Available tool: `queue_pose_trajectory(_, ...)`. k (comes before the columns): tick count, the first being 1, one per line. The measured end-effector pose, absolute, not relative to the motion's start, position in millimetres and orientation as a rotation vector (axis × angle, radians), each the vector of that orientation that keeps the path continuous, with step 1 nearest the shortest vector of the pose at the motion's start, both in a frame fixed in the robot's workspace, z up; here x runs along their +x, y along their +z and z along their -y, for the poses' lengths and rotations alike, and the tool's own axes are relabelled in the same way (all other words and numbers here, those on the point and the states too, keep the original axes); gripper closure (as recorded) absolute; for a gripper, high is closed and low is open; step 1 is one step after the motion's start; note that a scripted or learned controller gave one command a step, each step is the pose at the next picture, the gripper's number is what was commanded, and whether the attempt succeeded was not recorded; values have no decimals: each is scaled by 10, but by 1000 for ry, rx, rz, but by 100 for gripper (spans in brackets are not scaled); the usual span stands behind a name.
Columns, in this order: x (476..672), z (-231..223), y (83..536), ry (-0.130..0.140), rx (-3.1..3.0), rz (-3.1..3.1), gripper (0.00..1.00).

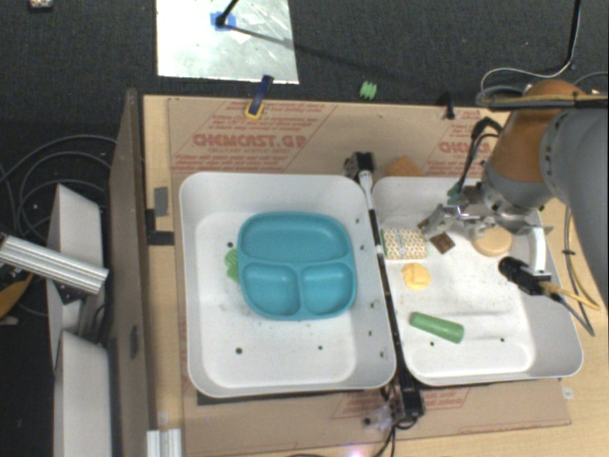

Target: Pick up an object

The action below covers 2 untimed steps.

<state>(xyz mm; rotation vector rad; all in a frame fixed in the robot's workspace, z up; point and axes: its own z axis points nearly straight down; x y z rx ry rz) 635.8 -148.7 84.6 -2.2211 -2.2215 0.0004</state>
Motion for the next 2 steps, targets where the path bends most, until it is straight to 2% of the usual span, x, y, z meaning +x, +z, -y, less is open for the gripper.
queue_pose_trajectory(1,6391,1482,973,-7,-2221,2230,100)
queue_pose_trajectory(2,6174,703,1905,-12,-2212,2237,100)
